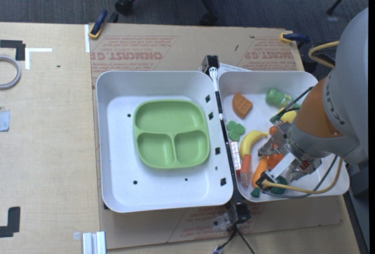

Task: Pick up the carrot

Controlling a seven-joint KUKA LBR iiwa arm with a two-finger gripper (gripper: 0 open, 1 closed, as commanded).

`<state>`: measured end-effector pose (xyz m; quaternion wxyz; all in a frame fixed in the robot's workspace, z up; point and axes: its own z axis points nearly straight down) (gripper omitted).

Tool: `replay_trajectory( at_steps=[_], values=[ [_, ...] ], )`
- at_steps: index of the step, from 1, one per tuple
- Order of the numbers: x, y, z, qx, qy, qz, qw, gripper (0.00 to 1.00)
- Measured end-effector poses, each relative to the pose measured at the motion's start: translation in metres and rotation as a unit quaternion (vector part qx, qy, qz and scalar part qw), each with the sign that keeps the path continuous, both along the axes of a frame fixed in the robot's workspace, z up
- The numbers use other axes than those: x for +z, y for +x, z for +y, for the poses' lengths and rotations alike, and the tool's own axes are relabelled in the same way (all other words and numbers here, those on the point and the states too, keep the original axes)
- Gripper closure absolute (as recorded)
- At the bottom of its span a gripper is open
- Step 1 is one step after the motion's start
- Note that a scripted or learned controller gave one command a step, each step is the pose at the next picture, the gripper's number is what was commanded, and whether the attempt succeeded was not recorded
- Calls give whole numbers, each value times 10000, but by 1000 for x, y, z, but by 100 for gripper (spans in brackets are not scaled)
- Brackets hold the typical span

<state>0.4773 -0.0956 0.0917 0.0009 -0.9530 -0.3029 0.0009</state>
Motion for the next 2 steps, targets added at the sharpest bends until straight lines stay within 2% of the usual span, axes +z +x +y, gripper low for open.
replay_trajectory(
  at_steps=[2],
  values=[
    [0,0,0,0,0,0,10000,0]
  ],
)
